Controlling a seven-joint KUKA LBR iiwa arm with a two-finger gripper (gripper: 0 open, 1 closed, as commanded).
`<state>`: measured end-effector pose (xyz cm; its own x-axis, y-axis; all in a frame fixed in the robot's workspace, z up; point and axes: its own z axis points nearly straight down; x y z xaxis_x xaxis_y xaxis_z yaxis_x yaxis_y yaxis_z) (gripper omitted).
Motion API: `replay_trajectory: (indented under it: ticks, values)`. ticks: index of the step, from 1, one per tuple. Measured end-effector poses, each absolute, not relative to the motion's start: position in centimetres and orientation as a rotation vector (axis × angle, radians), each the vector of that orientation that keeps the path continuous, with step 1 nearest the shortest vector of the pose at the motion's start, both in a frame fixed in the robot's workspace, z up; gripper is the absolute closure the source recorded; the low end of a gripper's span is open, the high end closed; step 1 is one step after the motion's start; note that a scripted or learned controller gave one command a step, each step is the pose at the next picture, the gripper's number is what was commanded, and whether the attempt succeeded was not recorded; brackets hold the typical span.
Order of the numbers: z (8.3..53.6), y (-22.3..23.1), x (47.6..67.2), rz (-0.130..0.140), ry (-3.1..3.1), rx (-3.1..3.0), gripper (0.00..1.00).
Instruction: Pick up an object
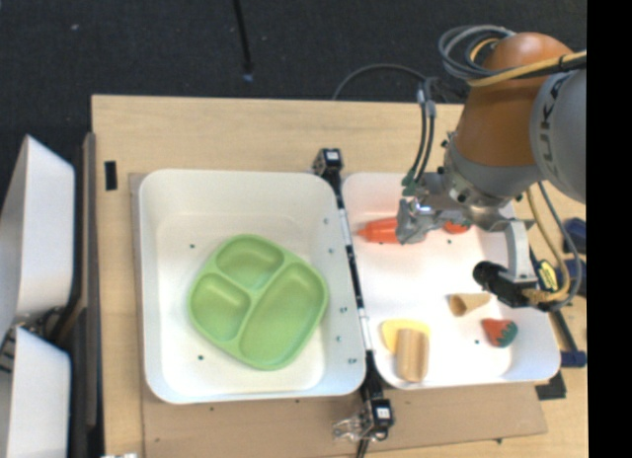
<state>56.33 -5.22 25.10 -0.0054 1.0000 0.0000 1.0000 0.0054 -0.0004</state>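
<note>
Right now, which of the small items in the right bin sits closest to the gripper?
The orange carrot-like piece, lying just left of the gripper. The yellow block, tan cylinder, tan wedge and strawberry lie along the bin's near side.

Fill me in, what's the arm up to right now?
The arm is reaching in over the right bin, with its gripper low at the bin's upper left, right beside an orange piece. Whether it has a hold on that piece can't be told from here. Still lying in the right bin: a tan wedge, a red strawberry-like piece, and a yellow piece touching a tan cylinder. The left bin holds a green divided plate.
</note>
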Motion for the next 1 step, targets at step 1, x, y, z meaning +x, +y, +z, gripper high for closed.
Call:
replay_trajectory:
  ticks: [1]
  values:
    - [25.82,0.58,55.47,-0.003,-2.229,-2.212,1.0]
